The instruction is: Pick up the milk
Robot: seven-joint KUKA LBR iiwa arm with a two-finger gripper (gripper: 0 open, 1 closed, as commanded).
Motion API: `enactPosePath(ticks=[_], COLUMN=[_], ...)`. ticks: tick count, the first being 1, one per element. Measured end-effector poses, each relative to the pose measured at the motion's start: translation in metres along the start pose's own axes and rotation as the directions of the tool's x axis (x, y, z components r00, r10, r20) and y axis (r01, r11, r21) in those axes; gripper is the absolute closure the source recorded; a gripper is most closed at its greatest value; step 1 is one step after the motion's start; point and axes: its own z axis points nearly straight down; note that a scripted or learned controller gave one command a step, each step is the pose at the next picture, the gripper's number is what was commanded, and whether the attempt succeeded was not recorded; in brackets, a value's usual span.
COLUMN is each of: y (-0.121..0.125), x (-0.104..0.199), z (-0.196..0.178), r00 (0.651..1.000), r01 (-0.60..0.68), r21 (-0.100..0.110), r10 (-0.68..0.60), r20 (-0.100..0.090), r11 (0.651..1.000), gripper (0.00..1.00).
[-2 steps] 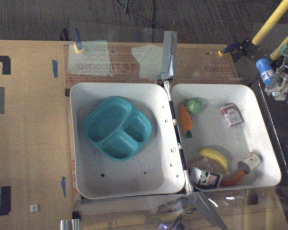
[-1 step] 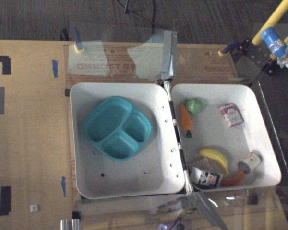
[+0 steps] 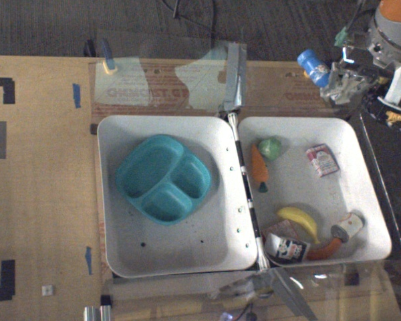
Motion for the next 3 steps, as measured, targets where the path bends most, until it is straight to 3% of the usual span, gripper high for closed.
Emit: enactPosePath(ticks=[1, 2, 3], y=[-0.009, 0.010, 0.003], x=[-0.016, 0.024, -0.007], z=[0.032, 0.098, 0.079], r00=[0.985, 0.947, 1.000], r01=[0.171, 0.322, -0.019], r21=[0.000, -0.001, -0.003], r10=[-0.171, -0.322, 0.019], r20=[0.000, 0.000, 0.000], r11=[0.985, 0.947, 1.000], gripper=[1.00, 1.00, 1.00])
